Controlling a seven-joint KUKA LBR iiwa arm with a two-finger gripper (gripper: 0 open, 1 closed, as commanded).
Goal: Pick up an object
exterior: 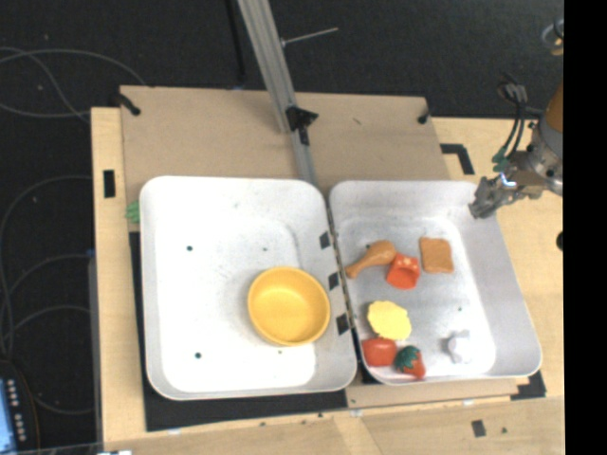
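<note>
Overhead, the gripper [486,200] is poised at the right bin's [493,282] upper right rim; its opening cannot be told, and food toys are clustered below.

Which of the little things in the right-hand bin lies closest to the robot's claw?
The brown block: it lies highest in the right bin, just below-left of the gripper.

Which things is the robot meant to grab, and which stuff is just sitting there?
For grabbing, all in the right bin:
chicken leg
red pepper
brown block
yellow lump
red tomato
strawberry
small grey piece
The yellow bowl in the left bin might count too.

Just sitting there:
metal pole
cables
</note>
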